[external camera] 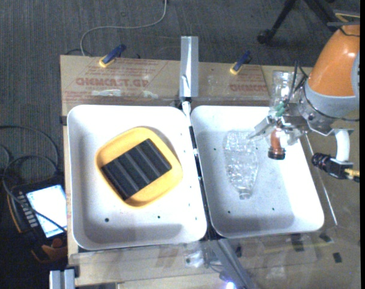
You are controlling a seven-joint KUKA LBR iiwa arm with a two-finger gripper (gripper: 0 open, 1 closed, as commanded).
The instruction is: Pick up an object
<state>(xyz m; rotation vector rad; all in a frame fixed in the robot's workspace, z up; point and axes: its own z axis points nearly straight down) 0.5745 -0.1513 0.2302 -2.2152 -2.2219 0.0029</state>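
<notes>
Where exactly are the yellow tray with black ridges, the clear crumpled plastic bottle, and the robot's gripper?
yellow tray with black ridges (138, 165), camera view, black ridged middle.
clear crumpled plastic bottle (242, 163), camera view, its body.
gripper (277, 138), camera view, by its fingertips.

I see a tray-shaped object (139, 166) lying in the left bin (80, 125). A bottle (241, 163) lies in the right bin (290, 215), the gripper (276, 138) just right of its far end.

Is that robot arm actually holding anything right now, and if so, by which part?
It cannot be told. The gripper hangs over the right bin, beside the clear plastic bottle lying there; nothing visibly sits between its fingers.
</notes>
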